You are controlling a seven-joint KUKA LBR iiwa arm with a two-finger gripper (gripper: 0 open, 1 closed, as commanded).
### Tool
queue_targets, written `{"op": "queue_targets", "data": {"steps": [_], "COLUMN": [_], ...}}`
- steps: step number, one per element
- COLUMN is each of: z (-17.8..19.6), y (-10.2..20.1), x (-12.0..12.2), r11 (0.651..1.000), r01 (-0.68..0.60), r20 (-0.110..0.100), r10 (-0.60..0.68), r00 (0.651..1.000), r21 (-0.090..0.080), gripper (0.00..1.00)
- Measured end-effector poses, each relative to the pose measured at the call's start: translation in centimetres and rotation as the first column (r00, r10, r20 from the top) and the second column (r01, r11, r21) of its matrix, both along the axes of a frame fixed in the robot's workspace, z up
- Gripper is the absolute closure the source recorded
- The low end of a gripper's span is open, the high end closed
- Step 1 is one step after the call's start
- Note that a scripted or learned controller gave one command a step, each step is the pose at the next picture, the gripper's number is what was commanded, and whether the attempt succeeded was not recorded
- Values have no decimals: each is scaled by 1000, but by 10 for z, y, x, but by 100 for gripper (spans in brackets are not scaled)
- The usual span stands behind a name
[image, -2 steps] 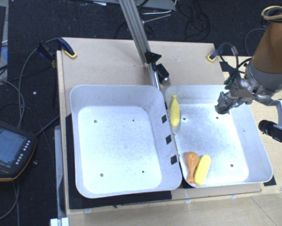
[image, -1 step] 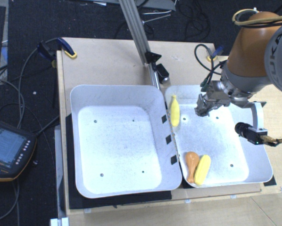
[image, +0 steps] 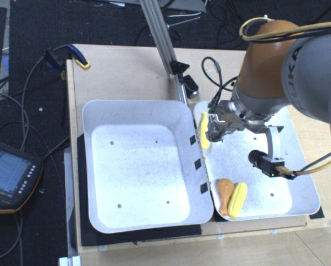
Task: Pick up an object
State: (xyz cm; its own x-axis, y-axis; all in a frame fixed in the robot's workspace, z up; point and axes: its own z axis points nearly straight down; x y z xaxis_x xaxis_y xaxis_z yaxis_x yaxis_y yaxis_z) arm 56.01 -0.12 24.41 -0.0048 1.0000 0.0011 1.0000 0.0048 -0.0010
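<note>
The tool (image: 214,131) hangs over a yellow object (image: 204,133) at the right bin's (image: 301,195) left wall; whether it grips, I cannot tell. Next, probably lifting.

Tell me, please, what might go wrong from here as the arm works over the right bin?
The pincer sits hard against the left wall of the right bin, beside a yellow piece pressed along that wall. A grasp there may well scrape the wall or only nudge the piece. The orange toy and yellow corn touch each other near the front rim, so one could perhaps drag the other.
</note>
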Motion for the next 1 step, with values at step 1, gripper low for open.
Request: {"op": "queue_targets", "data": {"steps": [1], "z": [7], "y": [52], "x": [-3], "r11": [1000], "r01": [0], "r20": [1], "r10": [0], "r00": [1000], "r21": [0], "gripper": [100]}}
